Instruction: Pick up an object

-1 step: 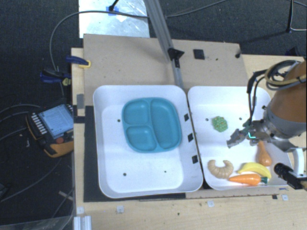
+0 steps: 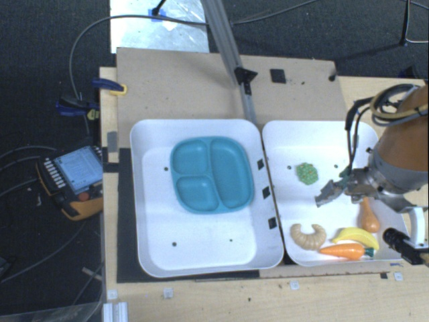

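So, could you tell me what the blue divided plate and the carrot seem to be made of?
The blue divided plate looks like moulded plastic: uniform colour, smooth matte surface, rounded compartments. The carrot is probably a plastic toy, judging by its even orange and slight sheen; the view is too coarse to be sure.

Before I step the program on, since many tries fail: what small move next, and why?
Probably ease the hand up-left toward the green broccoli. It lies alone in the right bin, while the croissant, banana and carrot crowd together.

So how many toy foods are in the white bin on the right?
5: green broccoli mid-bin; tan croissant, yellow banana, orange carrot along the near edge; brownish pear-like piece beside the arm, which may hide more.
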Controlling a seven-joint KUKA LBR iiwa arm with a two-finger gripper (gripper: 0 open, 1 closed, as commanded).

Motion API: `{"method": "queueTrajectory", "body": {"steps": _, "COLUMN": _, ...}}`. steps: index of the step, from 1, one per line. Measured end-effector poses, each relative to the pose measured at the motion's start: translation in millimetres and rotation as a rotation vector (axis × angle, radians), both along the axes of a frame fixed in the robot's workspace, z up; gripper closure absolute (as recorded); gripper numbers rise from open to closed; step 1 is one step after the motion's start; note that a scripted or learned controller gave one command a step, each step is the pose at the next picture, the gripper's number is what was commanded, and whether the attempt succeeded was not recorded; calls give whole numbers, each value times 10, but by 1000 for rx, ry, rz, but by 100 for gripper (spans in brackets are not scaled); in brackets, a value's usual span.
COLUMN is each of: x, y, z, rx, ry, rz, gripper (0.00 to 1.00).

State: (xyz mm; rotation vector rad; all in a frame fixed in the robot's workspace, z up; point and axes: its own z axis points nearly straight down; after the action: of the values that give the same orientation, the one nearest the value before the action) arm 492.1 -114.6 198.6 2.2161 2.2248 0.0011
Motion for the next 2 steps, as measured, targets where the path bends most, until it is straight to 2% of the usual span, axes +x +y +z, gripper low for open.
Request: {"method": "queueTrajectory", "body": {"steps": 2, "x": -58, "y": 93, "z": -1090, "rx": 2, "ry": 6, "rz": -3, "gripper": 0}}
